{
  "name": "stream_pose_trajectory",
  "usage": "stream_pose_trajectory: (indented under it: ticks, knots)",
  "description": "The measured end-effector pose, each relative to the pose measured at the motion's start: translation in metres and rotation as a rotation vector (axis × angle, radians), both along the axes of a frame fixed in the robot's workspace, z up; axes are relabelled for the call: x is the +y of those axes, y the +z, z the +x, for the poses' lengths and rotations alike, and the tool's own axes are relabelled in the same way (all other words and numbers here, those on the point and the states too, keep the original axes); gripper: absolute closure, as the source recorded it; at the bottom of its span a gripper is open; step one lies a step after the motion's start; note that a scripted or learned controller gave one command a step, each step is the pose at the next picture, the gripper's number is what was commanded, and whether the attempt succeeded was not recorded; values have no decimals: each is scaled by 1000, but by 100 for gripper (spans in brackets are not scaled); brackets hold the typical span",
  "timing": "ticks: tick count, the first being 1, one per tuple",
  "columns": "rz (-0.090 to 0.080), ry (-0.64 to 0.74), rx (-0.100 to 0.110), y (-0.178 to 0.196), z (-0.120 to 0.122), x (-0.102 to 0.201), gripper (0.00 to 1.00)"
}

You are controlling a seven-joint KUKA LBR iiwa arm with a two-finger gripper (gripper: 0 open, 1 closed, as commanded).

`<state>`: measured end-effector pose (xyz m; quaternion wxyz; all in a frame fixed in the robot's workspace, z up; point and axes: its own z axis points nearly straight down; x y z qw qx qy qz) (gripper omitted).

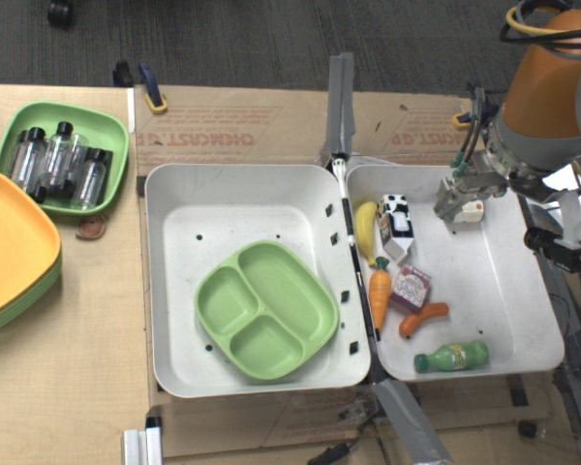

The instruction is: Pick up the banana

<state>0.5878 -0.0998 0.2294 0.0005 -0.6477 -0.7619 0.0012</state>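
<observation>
Banana (pixel 366 231) lay in the right bin (pixel 523 342), against its left wall near the back, its length running front to back. Just right of it stood a black-and-white carton (pixel 397 223), and just in front lay a carrot (pixel 379 296), also along the left wall. A purple box (pixel 411 288) sat beside the carrot, an orange sausage-like toy (pixel 423 319) lay in front of that, and a green bottle (pixel 451 356) lay on its side near the front wall. The hand (pixel 462 204) hung over the back of the same bin, right of the carton and well apart from the banana; whether it was spread or closed could not be told, and nothing could be seen in its grip. The arm (pixel 547 85) rose behind it at the right. The left bin (pixel 174 211) held a green divided plate (pixel 265 309), lying tilted toward the front right. On the bench (pixel 68 376) farther left sat a green tray (pixel 111 143) with small dark-capped bottles (pixel 56 166) and a stack of orange plates (pixel 15 250).
</observation>
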Motion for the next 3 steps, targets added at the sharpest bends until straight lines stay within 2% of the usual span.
stream_pose_trajectory:
  ticks: [1, 2, 3]
  knots:
    - [0, -172, 2, -16, -35, -25, 100]
    - [-1, -2, -2, 4, 71, 5, 100]
    - [1, 249, 0, -39, 71, 57, 100]
